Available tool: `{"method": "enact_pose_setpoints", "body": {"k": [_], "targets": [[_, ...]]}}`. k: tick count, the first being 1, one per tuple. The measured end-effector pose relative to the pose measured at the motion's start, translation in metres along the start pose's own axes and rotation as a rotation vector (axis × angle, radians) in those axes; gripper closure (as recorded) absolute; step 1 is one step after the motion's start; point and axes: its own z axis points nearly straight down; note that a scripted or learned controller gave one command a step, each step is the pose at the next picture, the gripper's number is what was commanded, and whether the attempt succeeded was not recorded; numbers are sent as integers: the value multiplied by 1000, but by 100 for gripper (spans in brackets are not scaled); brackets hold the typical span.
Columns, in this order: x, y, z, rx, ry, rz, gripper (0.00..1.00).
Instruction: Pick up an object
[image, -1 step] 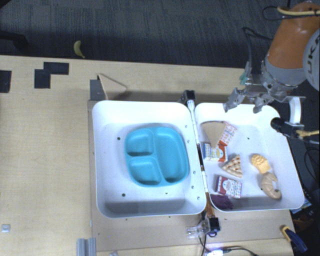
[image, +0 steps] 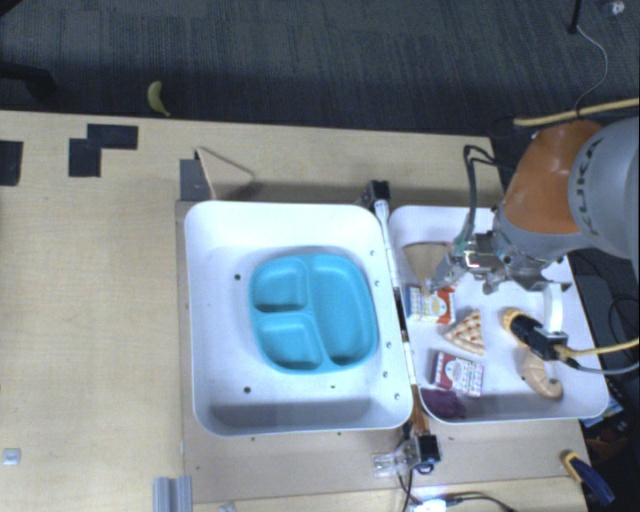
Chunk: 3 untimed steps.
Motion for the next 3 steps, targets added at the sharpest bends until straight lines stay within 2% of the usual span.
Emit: {"method": "enact_pose_setpoints", "body": {"k": [1, 2, 3], "targets": [[-21, -73, 43, -7, -1, 0, 0], [-21, -71, 32, -12, -1, 0, 100], [55, -64, -71, -5, 1, -3, 100]]}}
